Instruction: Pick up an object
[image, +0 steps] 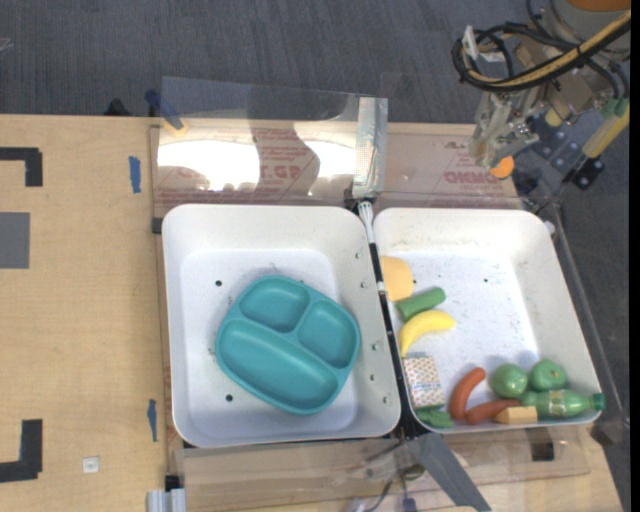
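My gripper (497, 150) hangs high over the back rim of the right bin (520, 225), at the top right. Between its fingers (487, 135) a small orange object (503, 166) shows at the tips, lifted off the bench. Below in the right bin lie several toy foods: a yellow-orange piece (395, 277), a green pepper (422, 302), a banana (427, 328), a patterned packet (423, 378), a red sausage (465, 392), two green apples (508, 380) and a green bottle (565, 403).
The left bin (200, 250) holds a teal divided plate (290, 342). A clear upright panel (368, 150) stands behind the seam between the bins. Cables (520, 55) loop above the wrist. A wooden bench top (70, 300) lies to the left.
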